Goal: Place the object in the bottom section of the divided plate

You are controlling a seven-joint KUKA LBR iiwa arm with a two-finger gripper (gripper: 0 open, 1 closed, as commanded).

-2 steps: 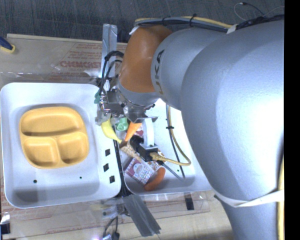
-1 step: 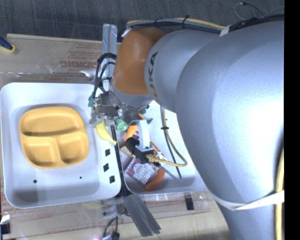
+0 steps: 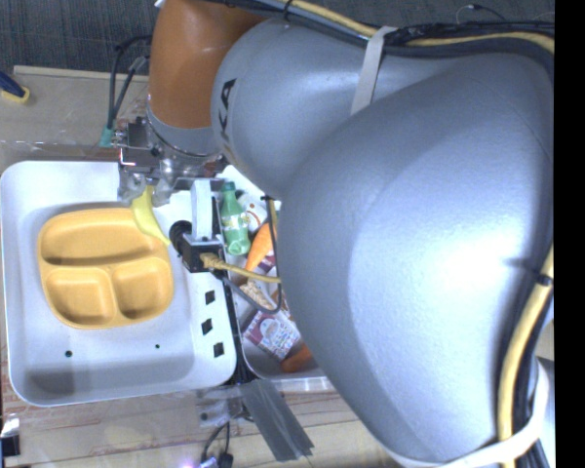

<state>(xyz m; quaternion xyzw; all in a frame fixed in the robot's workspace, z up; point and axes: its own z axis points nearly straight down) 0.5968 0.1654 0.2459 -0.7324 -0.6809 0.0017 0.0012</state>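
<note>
left white bin (image 3: 19,291) | yellow divided plate (image 3: 102,266) | gripper (image 3: 141,188) grips banana (image 3: 148,220) | right bin mostly arm-hidden

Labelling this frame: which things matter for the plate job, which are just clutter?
Job:
- divided plate, yellow, in left bin
- yellow object under the gripper, at the plate's upper right edge

Clutter, right bin:
- green bottle
- orange item
- printed packet

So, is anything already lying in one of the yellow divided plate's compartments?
No, all three compartments of the yellow divided plate show bare yellow surface; the yellow object sits at its upper right rim.
</note>
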